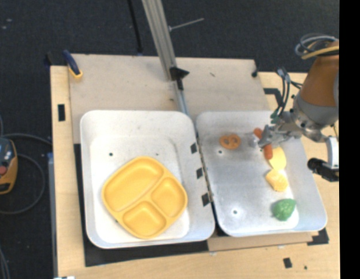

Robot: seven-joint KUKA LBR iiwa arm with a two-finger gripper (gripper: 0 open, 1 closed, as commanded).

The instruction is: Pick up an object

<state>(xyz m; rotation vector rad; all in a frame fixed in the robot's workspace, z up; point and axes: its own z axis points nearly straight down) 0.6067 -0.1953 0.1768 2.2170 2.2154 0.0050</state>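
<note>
Over the right-hand bin, the gripper hangs low near the far right part of the floor, with the grey arm and its orange band reaching in from the right. Whether the jaws are released or clenched cannot be told from this view; nothing can be seen caught between them.

Several candidates lie close by in that bin. A small orange-red piece sits just below the gripper, touching or nearly touching a pale yellow piece. A second yellow piece lies a little nearer the camera, and a green object rests near the bin's near right corner. A brown round object sits apart to the left, with bare floor all around it.

The pick looks to be at the approach stage. To do it well, the arm should probably centre on one item alone and descend straight; the clustered orange-red and yellow pieces risk being nudged or half-caught together, while the brown round object offers a cleaner target.

The bin's right wall is close to the gripper, so sideways room there is tight. Open floor stretches left and toward the near edge. The left bin holds a yellow divided tray, well apart.
</note>
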